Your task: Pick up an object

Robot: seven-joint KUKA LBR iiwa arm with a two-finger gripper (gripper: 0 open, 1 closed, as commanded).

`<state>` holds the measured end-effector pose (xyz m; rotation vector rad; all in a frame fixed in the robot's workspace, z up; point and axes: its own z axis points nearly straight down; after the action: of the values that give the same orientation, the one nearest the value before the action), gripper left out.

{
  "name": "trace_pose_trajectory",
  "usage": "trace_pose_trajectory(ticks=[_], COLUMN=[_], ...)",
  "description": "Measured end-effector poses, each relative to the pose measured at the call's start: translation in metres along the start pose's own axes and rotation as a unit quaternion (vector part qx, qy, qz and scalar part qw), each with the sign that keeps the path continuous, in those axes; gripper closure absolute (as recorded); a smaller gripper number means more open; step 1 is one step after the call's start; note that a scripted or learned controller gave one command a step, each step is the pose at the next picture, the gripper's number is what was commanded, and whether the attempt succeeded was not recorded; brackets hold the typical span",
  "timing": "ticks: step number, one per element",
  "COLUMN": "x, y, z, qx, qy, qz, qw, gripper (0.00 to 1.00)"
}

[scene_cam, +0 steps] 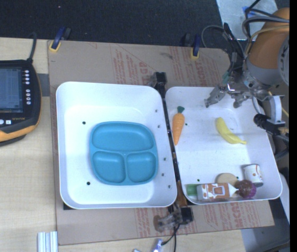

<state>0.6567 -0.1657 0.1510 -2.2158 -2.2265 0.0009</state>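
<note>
camera view: claw (pixel 226 95) hangs with fingers spread and nothing between them at the upper right of the frame, over the top edge of the right bin (pixel 201 156).
the banana (pixel 228 132) is the nearest thing, just below the claw and apart from it, its long axis slanting from upper left to lower right; the carrot (pixel 177 126) stands upright farther left, by the bin's left wall.

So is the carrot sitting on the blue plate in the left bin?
No, the carrot lies in the right bin against its left wall, while the blue plate sits in the left bin.
</note>
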Motion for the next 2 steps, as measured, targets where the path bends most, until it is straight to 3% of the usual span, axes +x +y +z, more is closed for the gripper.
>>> trace_pose_trajectory(ticks=[2], x=[-0.038], y=[-0.046], z=[0.059], qx=[0.002], qy=[-0.001], qz=[0.0], qw=[1.0], gripper=[0.0])
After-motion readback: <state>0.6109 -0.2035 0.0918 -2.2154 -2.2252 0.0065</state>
